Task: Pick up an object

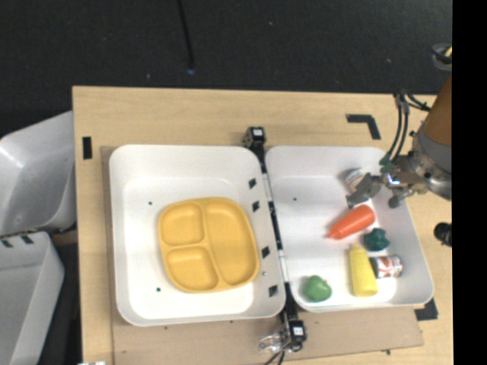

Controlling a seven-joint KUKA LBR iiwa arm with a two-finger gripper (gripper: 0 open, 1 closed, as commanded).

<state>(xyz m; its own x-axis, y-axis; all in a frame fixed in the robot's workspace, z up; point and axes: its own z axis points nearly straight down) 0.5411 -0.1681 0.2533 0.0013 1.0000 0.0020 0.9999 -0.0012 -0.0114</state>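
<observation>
Centrally in the right bin (304, 175) lies one orange carrot (352, 222), tilted, its thick end up and to the right. The claw (378, 191) hangs just above that thick end, its two dark fingers spread wide, nothing between them. Beside the claw's left finger sits one small grey object (351, 177), too blurred to name. Just below the carrot lies one dark green piece (374, 240); beneath that, one yellow block (362, 271) stands lengthwise, touching one red-and-white can (388, 265) on its right. One green pepper (316, 287) rests near the bin's lower left corner. The left bin (133, 204) holds one yellow tray (207, 243) with three compartments. Both bins sit side by side on the wooden table (167, 116). Six loose things crowd the right bin, four close around the carrot.
</observation>
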